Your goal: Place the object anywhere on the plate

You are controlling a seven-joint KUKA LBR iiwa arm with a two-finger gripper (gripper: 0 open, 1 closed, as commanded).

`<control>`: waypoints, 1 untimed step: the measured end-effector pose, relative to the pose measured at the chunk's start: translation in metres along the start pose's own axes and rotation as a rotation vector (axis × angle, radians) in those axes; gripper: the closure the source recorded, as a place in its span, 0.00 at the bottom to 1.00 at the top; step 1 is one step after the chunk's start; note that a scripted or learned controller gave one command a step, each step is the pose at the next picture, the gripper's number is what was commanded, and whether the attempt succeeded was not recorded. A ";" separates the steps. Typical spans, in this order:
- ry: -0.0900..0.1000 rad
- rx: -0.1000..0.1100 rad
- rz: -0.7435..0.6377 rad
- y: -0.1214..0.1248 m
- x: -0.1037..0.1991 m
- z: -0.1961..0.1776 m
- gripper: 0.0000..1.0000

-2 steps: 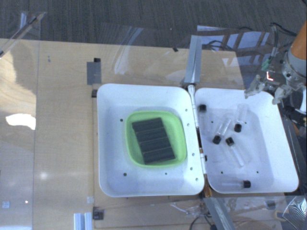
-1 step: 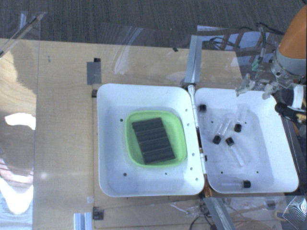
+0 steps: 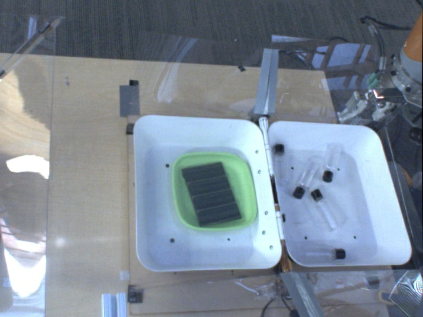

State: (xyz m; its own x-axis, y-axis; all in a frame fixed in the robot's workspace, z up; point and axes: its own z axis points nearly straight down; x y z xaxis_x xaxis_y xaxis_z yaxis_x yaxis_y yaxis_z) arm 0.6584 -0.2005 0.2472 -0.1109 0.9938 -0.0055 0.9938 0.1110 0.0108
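A lime-green square plate sits in the middle of the left bin. A dark grey ribbed rectangular block lies flat on the plate, slightly turned, well inside its rim. The arm's wrist and gripper hang at the upper right, above the far right corner of the right bin, far from the plate. Nothing is seen held in it.
Several clear tubes with black caps lie scattered in the right bin, one near its front edge. A grey metal bar runs back from the seam between the bins. Cables crowd the upper right by the arm.
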 end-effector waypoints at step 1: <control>0.001 0.001 0.031 0.012 -0.004 0.021 0.00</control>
State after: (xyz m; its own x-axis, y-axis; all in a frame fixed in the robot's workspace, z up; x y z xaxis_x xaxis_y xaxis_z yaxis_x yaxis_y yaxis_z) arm 0.6712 -0.2033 0.2265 -0.0800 0.9968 -0.0039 0.9967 0.0801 0.0103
